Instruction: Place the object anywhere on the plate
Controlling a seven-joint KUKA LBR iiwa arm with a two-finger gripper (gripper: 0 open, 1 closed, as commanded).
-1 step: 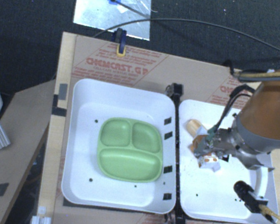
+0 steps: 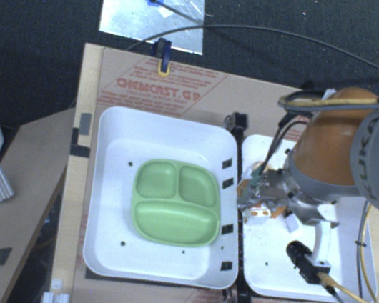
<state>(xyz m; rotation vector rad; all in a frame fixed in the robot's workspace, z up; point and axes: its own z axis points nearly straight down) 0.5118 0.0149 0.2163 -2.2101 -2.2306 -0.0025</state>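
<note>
A light green plate (image 2: 177, 203) with three compartments lies in the middle of the left white bin (image 2: 121, 149). My gripper (image 2: 260, 194) is low over the left side of the right bin (image 2: 276, 278), close to the divider between the bins. A small orange and white object (image 2: 263, 212) shows just beneath and in front of the gripper, partly hidden by it. Whether the gripper touches the object I cannot tell. The grey and orange wrist (image 2: 332, 147) covers the back of the right bin.
Black clips (image 2: 226, 228) line the wall between the two bins. A black cable plug (image 2: 303, 259) and a yellowish cable hang from the arm over the right bin's front. A cardboard sheet (image 2: 164, 88) lies under both bins.
</note>
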